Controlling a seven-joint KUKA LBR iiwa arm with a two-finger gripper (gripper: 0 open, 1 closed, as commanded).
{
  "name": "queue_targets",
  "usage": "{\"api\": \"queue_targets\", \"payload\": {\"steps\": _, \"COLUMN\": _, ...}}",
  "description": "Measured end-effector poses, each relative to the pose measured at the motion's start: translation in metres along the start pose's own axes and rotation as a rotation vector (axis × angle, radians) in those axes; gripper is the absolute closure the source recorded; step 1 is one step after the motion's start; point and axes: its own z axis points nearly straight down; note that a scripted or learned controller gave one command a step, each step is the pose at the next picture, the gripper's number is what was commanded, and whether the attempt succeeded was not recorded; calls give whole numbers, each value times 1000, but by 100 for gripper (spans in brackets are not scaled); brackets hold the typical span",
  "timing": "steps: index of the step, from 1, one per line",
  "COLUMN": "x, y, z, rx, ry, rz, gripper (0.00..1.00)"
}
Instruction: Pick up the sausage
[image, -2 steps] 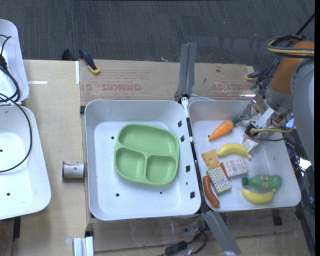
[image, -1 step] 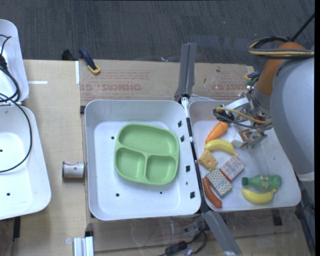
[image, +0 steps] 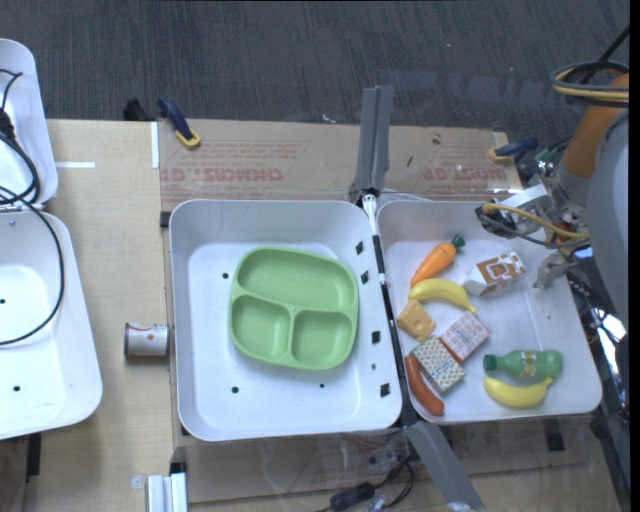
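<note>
Nothing done yet, judging by the layout: no grasp made, whole pick left to do.

Two shallow white bins side by side, smooth moulded plastic with rounded corners: left bin (image: 200, 330), right bin (image: 560, 330).

Grey arm (image: 610, 210) at the right edge with an orange band, well above and away from the task's thing. Gripper (image: 553, 268) over the right bin's upper right corner, metal fingers small and tangled among cables; cannot tell how far open, nothing seen between them.

In the left bin, a matte pale green plate (image: 295, 307), rounded-square, divided into three compartments.

In the right bin, toy food, largest first:
- green bottle (image: 524, 362) lying on its side, glossy
- yellow banana (image: 517, 392), curved, just below the bottle
- second banana (image: 441, 292), beside the carrot
- orange carrot (image: 434, 261), tapered, green tip
- white and orange carton (image: 498, 273)
- two patterned flat boxes (image: 450, 352)
- yellow wedge (image: 415, 320), likely cheese

Sausage (image: 423, 387): red-orange, slim, rounded ends, smooth; lying against the right bin's lower left wall, just beside a patterned box. Untouched, far from the gripper.
</note>
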Motion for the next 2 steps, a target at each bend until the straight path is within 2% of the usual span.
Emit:
{"api": "queue_targets", "payload": {"steps": 1, "x": -2, "y": -48, "z": 24, "rx": 2, "ry": -2, "rz": 16, "gripper": 0}}
{"api": "queue_targets", "payload": {"steps": 2, "x": -2, "y": -48, "z": 15, "rx": 2, "ry": -3, "rz": 14, "gripper": 100}}
